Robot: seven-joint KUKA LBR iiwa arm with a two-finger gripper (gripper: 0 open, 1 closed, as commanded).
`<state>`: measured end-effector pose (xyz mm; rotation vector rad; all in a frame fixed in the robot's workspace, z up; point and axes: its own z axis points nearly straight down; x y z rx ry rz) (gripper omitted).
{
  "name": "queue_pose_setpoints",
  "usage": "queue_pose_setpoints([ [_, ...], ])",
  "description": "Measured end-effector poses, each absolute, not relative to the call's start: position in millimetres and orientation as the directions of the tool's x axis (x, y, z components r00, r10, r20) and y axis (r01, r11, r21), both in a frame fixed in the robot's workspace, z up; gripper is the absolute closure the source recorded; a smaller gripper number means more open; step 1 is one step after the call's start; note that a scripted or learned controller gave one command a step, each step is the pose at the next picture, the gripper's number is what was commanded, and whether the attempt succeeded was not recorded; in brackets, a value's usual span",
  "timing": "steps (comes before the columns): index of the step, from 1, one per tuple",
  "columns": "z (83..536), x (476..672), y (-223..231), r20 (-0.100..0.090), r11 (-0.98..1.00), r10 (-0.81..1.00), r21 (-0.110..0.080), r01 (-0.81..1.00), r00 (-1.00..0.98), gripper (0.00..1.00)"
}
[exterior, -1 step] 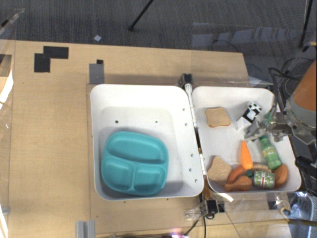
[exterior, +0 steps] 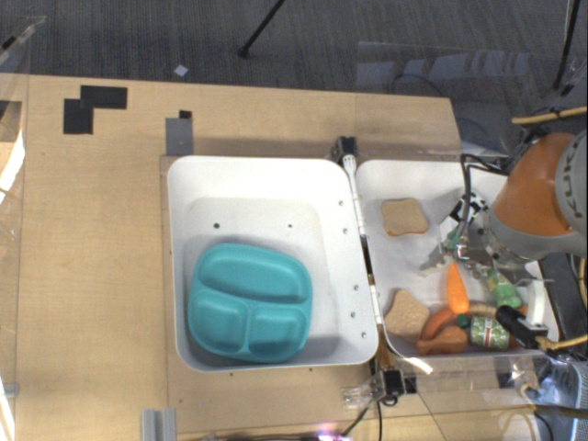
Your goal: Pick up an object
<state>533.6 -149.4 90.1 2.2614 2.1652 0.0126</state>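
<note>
My gripper [exterior: 457,254] is low in the right bin [exterior: 404,177], at its right side, below the arm's orange band [exterior: 542,191]. An orange carrot [exterior: 457,289] lies just under it, its upper end at the gripper's tip. Close by are a brown sausage [exterior: 441,337], a small bottle with a green and red label [exterior: 487,332] and a green piece [exterior: 506,294]. Two toast slices lie in the same bin, one [exterior: 404,217] near the back and one [exterior: 407,313] near the front.
The left bin [exterior: 248,177] holds a teal divided tray [exterior: 248,301]. The bins' shared wall [exterior: 360,237] runs between them. Cables and the arm's body crowd the right bin's right edge. Black markers [exterior: 92,107] lie on the bench at the far left.
</note>
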Motion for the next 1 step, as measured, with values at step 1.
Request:
queue_pose_setpoints([
  [1, 101.1, 535.3, -147.7, 0.0, -0.039, 0.999, 0.015, 0.999, 0.039, 1.0],
])
